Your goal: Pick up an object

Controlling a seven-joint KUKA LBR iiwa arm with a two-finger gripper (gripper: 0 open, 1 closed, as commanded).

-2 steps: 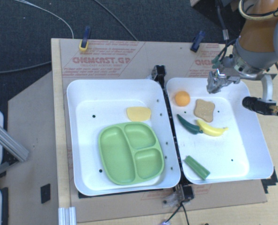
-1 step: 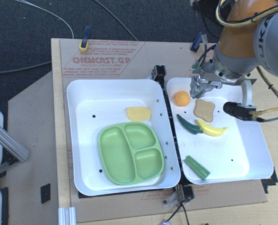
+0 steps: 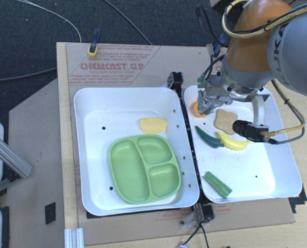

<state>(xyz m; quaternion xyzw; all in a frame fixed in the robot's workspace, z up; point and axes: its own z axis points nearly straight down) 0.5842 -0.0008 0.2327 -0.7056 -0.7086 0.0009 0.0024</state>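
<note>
Hand (image 3: 205, 106) low in the right bin (image 3: 277, 185), over the orange piece (image 3: 196, 109) just beside the toast slice (image 3: 225, 121): we cannot tell its grip, so we center on the orange piece, clear of the toast slice, before closing.

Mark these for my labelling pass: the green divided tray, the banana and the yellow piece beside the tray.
green divided tray (image 3: 130, 172): camera view, on the floor of its long left compartment.
banana (image 3: 233, 143): camera view, on the middle of its curved body.
yellow piece (image 3: 153, 125): camera view, on the centre of its top face.
</note>
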